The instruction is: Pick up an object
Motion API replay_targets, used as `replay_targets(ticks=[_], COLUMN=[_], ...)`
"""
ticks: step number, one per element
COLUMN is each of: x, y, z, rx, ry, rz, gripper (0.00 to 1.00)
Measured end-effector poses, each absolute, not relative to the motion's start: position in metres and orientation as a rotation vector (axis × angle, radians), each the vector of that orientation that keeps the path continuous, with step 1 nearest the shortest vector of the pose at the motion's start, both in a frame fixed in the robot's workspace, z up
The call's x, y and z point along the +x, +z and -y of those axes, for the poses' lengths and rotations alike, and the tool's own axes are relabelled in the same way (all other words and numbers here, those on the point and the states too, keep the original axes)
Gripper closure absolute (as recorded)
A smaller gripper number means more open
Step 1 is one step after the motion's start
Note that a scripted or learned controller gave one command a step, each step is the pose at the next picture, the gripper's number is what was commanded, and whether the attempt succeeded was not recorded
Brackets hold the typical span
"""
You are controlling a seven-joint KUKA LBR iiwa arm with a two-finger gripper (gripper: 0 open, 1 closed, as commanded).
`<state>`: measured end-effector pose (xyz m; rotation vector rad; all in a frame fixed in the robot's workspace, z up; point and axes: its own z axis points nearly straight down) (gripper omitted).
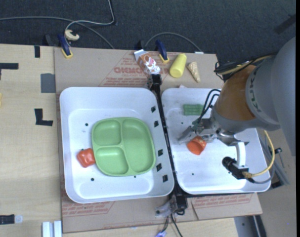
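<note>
Nearest us, along the right bin's (pixel 216 184) front edge, the white plastic floor lies bare. A little further in, toward that bin's middle, sits the small orange plastic object (pixel 196 146), the thing we judge to be the target. The pincer (pixel 189 134) hangs just above its far-left side, the dark fingers angled toward the wall between the bins; we cannot tell whether they are spread or pressed together, and nothing shows between them.

To do this step well, we would centre the fingers over the orange piece before descending, since they now look offset toward its far-left edge. We would come straight down so the tips straddle it rather than nudge it aside, then close and lift slowly.

Further in, near the right bin's far edge, lies a small flat green rectangular piece (pixel 192 109). In the left bin (pixel 73 102) a light green compartment plate (pixel 123 145) rests at the middle, with a small red-orange object (pixel 85 157) touching its left rim. Beyond the bins, on the surface's far edge, lies a yellow plastic cylinder (pixel 178 65).
</note>
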<state>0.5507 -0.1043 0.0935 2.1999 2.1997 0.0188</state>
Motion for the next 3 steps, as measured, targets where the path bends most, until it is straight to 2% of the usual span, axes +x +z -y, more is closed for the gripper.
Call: replay_targets(ticks=[1, 2, 3], x=[0.529, 0.646, 0.668], y=[0.093, 0.086, 0.085], z=[0.097, 0.125, 0.129], rx=[2.199, 2.216, 2.217], ry=[0.022, 0.002, 0.001], rz=[-2.201, -2.221, -2.223], gripper=[0.00, 0.00, 0.00])
